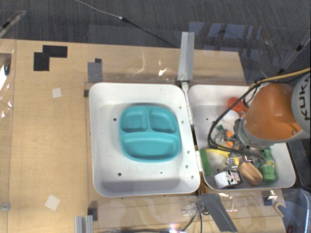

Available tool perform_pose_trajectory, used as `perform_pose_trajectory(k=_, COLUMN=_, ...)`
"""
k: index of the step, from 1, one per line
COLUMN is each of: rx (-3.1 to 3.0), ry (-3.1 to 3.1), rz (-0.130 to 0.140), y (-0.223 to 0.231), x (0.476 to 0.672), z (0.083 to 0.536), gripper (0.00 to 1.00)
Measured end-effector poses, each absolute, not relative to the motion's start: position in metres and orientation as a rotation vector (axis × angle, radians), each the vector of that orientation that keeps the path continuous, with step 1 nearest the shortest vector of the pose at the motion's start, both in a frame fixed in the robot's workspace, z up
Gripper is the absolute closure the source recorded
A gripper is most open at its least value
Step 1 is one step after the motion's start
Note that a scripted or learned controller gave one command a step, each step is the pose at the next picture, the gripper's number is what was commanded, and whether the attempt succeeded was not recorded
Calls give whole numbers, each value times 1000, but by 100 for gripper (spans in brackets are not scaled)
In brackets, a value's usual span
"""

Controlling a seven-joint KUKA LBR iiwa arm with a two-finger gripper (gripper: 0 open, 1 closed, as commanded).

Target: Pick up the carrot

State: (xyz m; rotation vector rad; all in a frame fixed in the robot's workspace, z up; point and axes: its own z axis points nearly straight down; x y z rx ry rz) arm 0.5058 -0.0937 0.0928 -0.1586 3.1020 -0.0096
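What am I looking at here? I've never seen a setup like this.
A camera above a bench looks down at a slant. The grey and orange shape at right is a robot arm, reaching into the right bin. That bin holds small toys and food items, some orange, but the arm covers much of them, so I cannot pick out the carrot or see its gripper. The left bin holds a teal divided plate. Nothing is visibly held.
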Motion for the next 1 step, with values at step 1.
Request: perform_pose_trajectory(k=1, rx=169, ry=3125, rz=-2, y=-90, x=536, z=90, gripper=0)
